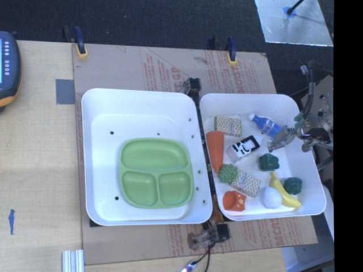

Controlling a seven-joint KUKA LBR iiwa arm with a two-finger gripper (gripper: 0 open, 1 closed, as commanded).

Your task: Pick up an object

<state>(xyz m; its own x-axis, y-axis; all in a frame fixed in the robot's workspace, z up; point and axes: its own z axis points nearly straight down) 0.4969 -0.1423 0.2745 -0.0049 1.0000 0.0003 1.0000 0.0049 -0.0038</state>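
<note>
Crowding the right bin [227,103], a carrot [215,149], blue bottle [265,124], banana [282,192] and white egg [271,198] lie close together. At its three o'clock edge the gripper [292,137] hovers; whether it is spread or closed, I cannot tell. A green plate [155,172] occupies the left bin [99,103].

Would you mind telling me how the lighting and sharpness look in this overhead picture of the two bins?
Camera view: even, bright light washes out the left bin, with faint shadow along its inner walls; the green tray reads clearly; small items in the right bin look soft and low-resolution; the gripper at the right is blurry.
</note>
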